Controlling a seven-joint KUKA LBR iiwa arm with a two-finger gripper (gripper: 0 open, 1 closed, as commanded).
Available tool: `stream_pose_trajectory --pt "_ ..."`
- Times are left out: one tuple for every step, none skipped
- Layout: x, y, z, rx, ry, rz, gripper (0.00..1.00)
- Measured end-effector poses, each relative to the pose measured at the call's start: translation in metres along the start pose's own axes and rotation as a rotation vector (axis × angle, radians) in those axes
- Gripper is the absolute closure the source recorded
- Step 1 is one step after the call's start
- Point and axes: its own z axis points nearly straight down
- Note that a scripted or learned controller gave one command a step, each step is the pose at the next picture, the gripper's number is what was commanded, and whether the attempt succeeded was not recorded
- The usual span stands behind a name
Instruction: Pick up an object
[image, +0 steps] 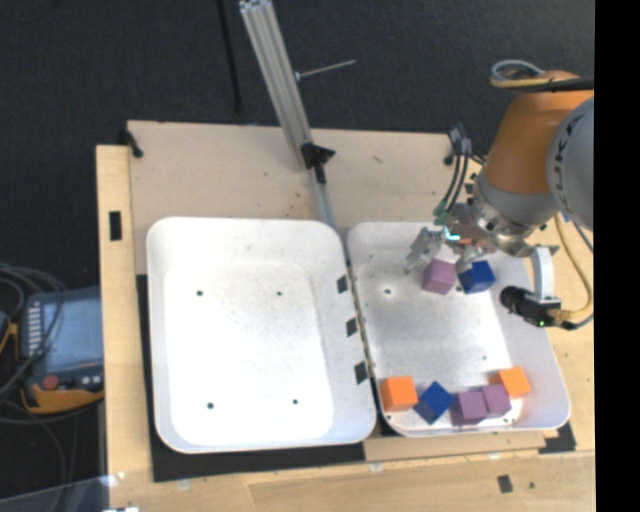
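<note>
No legible text, labels, brands or numbers on anything in view.

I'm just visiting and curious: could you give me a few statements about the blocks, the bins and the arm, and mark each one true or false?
1. All the blocks lie in the right bin. True.
2. A purple block sits under the gripper, next to a blue block. True.
3. Two green blocks lie along the bin's near edge. False: the near blocks are orange, blue and purple.
4. The arm reaches over the left bin. False: it is over the right bin's far end.
</note>
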Motion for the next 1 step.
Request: stream_pose_trajectory --pt "0.0001 0.001 -0.0028 -0.005 0.0 0.0 0.0"
